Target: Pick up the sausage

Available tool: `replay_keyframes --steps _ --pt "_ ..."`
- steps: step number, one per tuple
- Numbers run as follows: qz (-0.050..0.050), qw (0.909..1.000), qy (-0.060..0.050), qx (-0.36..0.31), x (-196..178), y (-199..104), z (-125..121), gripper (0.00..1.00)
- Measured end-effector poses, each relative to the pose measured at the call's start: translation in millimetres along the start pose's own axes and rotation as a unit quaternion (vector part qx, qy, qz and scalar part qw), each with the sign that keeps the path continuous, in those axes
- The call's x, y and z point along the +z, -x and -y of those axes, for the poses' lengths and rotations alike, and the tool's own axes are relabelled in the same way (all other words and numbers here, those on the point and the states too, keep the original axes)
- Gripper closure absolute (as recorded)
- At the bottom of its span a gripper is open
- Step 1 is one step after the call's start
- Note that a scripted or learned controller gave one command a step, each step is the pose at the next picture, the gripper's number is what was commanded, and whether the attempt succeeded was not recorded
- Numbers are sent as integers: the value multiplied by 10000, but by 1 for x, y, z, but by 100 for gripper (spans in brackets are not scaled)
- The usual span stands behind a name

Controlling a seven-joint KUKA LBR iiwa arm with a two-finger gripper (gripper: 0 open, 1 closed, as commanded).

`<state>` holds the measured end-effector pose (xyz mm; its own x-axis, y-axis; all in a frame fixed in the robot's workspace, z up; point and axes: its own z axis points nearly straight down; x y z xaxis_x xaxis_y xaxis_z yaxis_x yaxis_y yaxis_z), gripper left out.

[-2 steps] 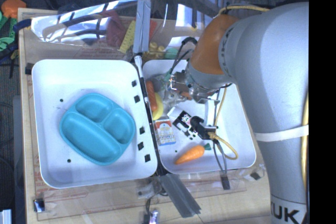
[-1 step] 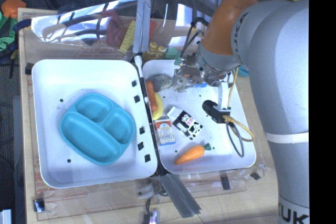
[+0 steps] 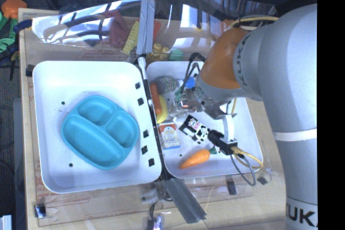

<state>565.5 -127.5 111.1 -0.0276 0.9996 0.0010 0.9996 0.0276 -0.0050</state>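
The sausage (image 3: 154,95), a reddish-orange stick, lies along the left wall of the right bin (image 3: 245,121), its lower end against a yellow food piece (image 3: 161,112). My gripper (image 3: 186,99) hangs low over the middle of that bin, just right of the sausage. The grey arm with its orange band (image 3: 225,64) covers the bin's upper right. Nothing shows as held.
A small red-and-white carton (image 3: 170,136) and a carrot (image 3: 195,158) lie near the right bin's front. A grey-green item (image 3: 167,84) sits at its back left. The left bin (image 3: 48,89) holds a blue divided plate (image 3: 101,130). A cable (image 3: 245,161) loops at the front right.
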Motion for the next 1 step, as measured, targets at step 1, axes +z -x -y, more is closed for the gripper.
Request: replay_keyframes --steps 1 --pt "2 9937 8 -1120 -30 -11 10 100"
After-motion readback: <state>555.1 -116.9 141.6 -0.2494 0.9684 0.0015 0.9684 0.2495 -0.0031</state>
